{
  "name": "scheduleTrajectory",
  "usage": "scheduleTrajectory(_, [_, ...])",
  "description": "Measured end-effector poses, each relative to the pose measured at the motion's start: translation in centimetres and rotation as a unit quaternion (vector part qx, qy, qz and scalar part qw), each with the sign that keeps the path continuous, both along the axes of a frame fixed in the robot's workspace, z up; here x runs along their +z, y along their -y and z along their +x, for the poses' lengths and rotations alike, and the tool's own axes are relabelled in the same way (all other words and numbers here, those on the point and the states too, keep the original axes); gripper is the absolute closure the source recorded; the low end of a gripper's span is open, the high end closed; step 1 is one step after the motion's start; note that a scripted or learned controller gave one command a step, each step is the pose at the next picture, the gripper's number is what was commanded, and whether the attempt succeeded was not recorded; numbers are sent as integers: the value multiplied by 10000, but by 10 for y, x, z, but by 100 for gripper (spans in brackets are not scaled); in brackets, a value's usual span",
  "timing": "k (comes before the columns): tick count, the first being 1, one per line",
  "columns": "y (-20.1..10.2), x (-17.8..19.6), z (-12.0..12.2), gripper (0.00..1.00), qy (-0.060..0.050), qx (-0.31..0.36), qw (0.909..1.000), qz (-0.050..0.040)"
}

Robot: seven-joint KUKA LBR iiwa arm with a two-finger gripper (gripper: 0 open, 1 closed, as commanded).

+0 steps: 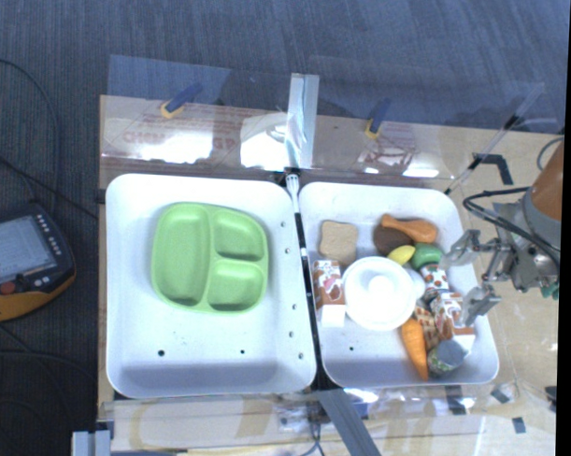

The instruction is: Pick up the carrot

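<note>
2 shallow white plastic bins are sitting side by side on the bench. The left bin [131, 357] is holding a light green plastic plate with 3 compartments [210, 257], lying flat a little above the bin's middle. The right bin [356, 360] is holding a cluster of toy food. The orange plastic carrot [414, 347] is lying near the bin's lower right corner, slanting from upper left to lower right, with its upper end touching the round white bowl [381, 291] and its lower end just beside a dark grey-green lump [446, 357]. Above the bowl, a tan slice of toast [338, 240] is lying flat, a brown and orange drumstick [404, 231] is lying to its right, and a yellow lemon-shaped piece [401, 255] and a green rounded piece [427, 257] are sitting beside each other. A red and white patterned package [328, 282] is resting against the bowl's left side.

The two-finger metal gripper [473, 271] is hovering over the right rim of the right bin, with its fingers spread apart and nothing between them. It is sitting above and to the right of the carrot, apart from it.
</note>
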State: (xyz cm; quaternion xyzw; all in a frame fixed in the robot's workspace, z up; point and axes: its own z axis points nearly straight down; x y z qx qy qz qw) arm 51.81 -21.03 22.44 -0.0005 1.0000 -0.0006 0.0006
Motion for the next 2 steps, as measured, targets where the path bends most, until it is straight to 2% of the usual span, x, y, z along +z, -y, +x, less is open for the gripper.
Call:
scheduleTrajectory(1, [-37, -118, -31, 0, 1, 644, 9979, 8])
scheduleTrajectory(2, [-70, -129, -10, 0, 115, -147, 9998, -50])
